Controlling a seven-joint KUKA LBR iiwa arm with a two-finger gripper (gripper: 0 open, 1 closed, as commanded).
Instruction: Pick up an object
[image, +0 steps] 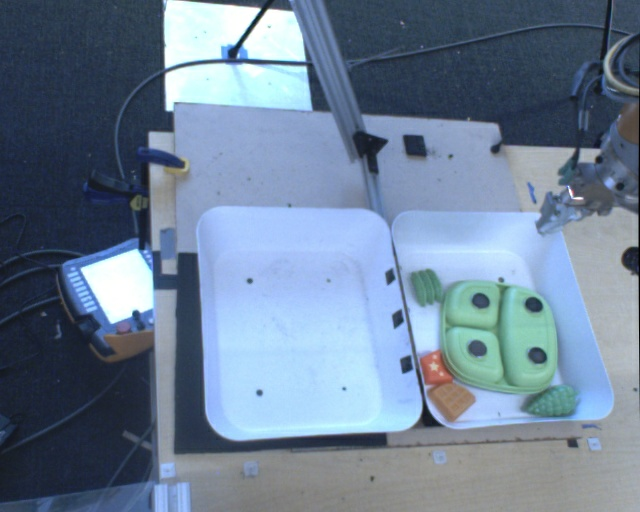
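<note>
The gripper (556, 213) hangs over the right bin's (577, 290) rim at about 2 o'clock, and I cannot tell how it is set. The arm (612, 165) reaches in from 3 o'clock, tilted down toward the bin. Nothing is seen in its grip. In the right bin lie a big green tray (499, 335), a small green ridged piece (426, 287) at 10 o'clock from it, a red block (436, 367), an orange cracker (452, 401) and a bumpy green piece (553, 402). The left bin (215, 300) sits beside it.

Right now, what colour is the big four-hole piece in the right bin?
Light green, clearest in the camera view.
</note>
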